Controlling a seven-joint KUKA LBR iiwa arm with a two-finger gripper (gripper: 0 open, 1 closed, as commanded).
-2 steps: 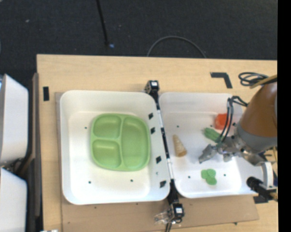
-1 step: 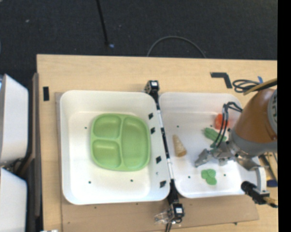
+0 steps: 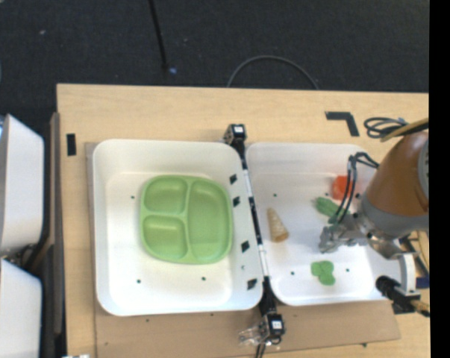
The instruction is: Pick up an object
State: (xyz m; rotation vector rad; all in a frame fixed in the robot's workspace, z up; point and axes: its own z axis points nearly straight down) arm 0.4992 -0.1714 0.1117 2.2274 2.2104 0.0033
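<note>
two white bins [image 3: 105,200] were set on a wooden bench. in the right bin, the gripper [image 3: 330,239] hung just above a small green object [image 3: 323,272]; its state could not be told.

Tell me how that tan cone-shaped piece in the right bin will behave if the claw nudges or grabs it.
The tan cone lies on its side, so a nudge would likely roll it in an arc around its narrow tip. Its taper may let it squirt out of a pinch. It looks small and probably light, so it could skid on the smooth right bin.
</note>
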